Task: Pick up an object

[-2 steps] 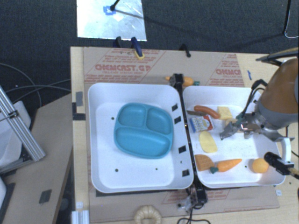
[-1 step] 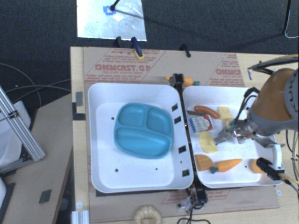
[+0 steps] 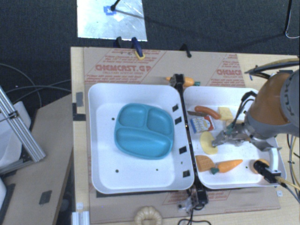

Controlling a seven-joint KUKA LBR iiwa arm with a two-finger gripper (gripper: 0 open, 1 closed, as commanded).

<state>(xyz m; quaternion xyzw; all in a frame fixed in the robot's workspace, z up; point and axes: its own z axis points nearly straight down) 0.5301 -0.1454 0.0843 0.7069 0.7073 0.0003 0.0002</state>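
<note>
The right bin [image 3: 213, 90] holds toy food: a red sausage [image 3: 206, 111], a pale yellow block [image 3: 226, 113], a small printed packet [image 3: 199, 124], a yellow round slice [image 3: 207, 143], an orange-brown wedge [image 3: 204, 162], a carrot [image 3: 228, 166] and an orange round piece [image 3: 260, 166]. My gripper [image 3: 218, 140] reaches in from the right and sits low over the yellow slice, its tips touching or just above the slice's right edge. The grey arm with its orange band [image 3: 272, 102] covers the bin's right side.
The left bin [image 3: 101, 125] carries a blue divided plate [image 3: 143, 130]. A black divider with clips [image 3: 183, 125] separates the bins. A small orange object [image 3: 187, 82] lies behind the bins. Cardboard lines the bench.
</note>
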